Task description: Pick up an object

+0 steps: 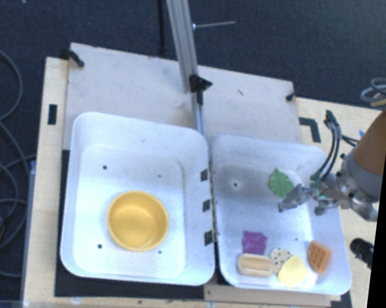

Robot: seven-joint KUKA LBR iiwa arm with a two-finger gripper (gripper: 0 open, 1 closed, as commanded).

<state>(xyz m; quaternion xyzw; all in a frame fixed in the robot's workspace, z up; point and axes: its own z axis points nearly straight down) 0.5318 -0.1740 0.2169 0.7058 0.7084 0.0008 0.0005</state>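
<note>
The green object [282,182] lies in the upper part of the right bin [249,157], right of frame centre. The gripper [305,198] sits just beside it on its right, low over the bin floor; one dark finger [290,201] angles down-left below the green object. Nothing is seen between the fingers, and whether they are apart or together cannot be told from here.

Along the right bin's lower edge lie a purple piece [254,242], a tan bread roll [255,265], a spotted cookie [279,257], a pale yellow piece [293,271] and an orange waffle [318,256].

The left bin [96,137] holds a yellow bowl [138,220], upright, toward its lower middle.
</note>
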